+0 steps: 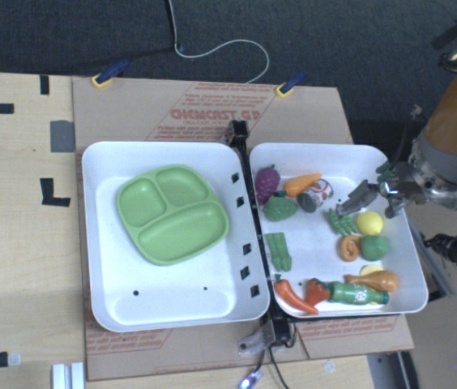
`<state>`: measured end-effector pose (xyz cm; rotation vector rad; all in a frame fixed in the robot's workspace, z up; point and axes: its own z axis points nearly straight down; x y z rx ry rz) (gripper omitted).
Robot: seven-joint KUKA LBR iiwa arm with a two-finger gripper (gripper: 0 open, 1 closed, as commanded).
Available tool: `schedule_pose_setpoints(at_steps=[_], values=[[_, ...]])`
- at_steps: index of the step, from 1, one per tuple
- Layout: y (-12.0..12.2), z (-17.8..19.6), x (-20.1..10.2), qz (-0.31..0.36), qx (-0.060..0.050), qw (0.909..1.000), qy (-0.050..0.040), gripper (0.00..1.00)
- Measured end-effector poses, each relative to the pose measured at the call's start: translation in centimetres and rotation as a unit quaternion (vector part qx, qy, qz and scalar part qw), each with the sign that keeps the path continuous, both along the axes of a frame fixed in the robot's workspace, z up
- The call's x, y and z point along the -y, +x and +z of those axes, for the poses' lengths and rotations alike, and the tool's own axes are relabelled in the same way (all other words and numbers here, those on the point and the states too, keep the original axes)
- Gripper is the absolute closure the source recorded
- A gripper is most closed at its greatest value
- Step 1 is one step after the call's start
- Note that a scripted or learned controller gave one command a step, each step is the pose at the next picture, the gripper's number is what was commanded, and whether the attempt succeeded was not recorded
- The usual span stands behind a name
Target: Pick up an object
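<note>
The right bin (390, 162) holds several toy foods: purple grapes (267, 181), a carrot (302, 184), a green vegetable (280, 209), a green pod (278, 250), a yellow lemon (369, 223), a green lime (374, 248), an orange piece (349, 248), a red pepper (289, 297) and a green bottle (356, 294). My gripper (372, 205) hangs over the bin's right side, just above the lemon and a leafy green piece (343, 221). Its fingers stand open and spread apart, with nothing held between them.
The left bin (99, 241) holds a green divided plate (173, 213). A black divider (249, 217) runs between the bins. The arm's grey wrist (443, 164) overhangs the right bin's rim. A white cable (212, 51) lies behind the bins.
</note>
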<state>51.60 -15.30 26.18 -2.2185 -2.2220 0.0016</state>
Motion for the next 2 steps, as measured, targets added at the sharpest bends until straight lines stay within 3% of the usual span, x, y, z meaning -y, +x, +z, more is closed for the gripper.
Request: schedule_pose_setpoints(at_steps=[1,2], values=[[-2.5,-8.3,-8.2,0.003,-0.005,1.0,0.0019,0.0],[-3.2,0.5,-13.2,0.004,0.004,1.0,0.0008,0.0]])
